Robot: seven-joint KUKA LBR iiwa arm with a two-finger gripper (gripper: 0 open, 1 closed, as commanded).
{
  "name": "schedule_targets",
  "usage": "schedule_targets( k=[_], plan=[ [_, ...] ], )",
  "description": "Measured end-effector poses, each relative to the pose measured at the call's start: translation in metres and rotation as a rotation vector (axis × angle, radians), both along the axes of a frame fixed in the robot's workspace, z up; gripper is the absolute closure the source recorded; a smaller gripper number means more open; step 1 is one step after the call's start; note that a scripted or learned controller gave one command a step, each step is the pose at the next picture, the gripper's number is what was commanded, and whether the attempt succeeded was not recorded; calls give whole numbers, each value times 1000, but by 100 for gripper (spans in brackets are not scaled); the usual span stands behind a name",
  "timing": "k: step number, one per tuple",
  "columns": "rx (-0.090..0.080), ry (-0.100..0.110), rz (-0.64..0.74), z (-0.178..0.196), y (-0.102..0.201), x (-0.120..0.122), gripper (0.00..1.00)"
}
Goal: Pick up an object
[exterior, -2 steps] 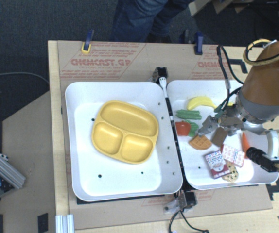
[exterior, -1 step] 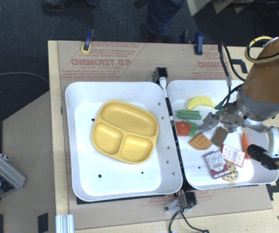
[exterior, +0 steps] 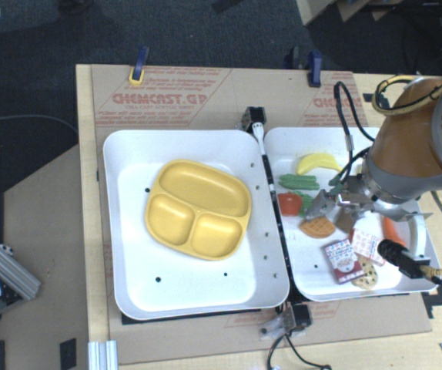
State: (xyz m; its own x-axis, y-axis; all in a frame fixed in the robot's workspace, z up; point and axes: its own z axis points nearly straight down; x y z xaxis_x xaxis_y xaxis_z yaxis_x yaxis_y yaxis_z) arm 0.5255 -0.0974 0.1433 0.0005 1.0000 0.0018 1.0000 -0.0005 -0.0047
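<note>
My gripper hangs low over the middle of the right bin, under the grey and orange arm that comes in from the right. Just below and left of it lies a brown waffle-like piece. A red tomato and a green bean pod lie to its left, and a yellow banana lies behind it. Nearer the front of the bin are a red packet, a white-and-red packet and a cookie. An orange carrot peeks out beside the arm.
The left bin holds a yellow three-compartment plate. A black divider strip runs between the two bins. Blue and yellow clamps sit on the cardboard behind the bins. Cables trail along the arm at the right.
</note>
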Motion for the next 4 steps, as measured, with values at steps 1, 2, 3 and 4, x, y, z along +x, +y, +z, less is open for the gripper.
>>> schedule_targets(
  k=[1, 2, 3, 4],
  plan=[
    [0, 1, 0, -53, 1, -1, 0],
    [-1, -5, -2, -40, 0, 0, 100],
    [-4, -11, 0, 12, -9, 8, 100],
    [-3, -10, 1, 56, -7, 5, 100]
  ],
)
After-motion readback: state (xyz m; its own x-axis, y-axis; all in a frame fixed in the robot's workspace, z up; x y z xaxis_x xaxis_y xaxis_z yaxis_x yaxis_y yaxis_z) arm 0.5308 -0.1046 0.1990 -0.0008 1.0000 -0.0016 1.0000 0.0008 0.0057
